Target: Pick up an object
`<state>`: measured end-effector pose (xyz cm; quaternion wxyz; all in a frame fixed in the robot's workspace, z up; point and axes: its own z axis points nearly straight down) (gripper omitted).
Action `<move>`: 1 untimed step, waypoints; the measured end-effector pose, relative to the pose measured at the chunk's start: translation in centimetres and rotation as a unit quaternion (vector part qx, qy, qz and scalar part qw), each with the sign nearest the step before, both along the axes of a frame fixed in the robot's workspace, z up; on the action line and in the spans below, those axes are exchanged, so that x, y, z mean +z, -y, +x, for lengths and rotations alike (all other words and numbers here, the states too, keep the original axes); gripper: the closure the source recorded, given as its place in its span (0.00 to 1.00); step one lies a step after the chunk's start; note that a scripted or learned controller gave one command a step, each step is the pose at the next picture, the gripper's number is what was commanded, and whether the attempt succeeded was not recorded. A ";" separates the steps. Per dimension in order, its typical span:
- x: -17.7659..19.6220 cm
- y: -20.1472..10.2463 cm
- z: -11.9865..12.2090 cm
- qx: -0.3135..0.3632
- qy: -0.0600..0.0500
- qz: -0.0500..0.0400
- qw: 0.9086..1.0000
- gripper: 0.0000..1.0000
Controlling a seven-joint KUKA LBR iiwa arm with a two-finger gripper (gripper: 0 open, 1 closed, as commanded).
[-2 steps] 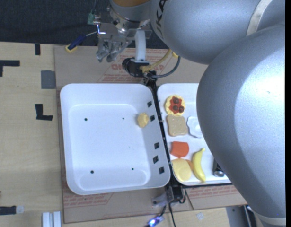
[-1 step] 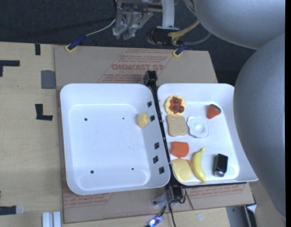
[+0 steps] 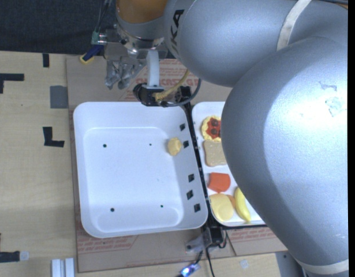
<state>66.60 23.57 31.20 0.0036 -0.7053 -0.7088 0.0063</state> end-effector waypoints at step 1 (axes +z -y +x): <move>18.6 0.2 0.2 0.000 0.015 0.005 1.000 1.00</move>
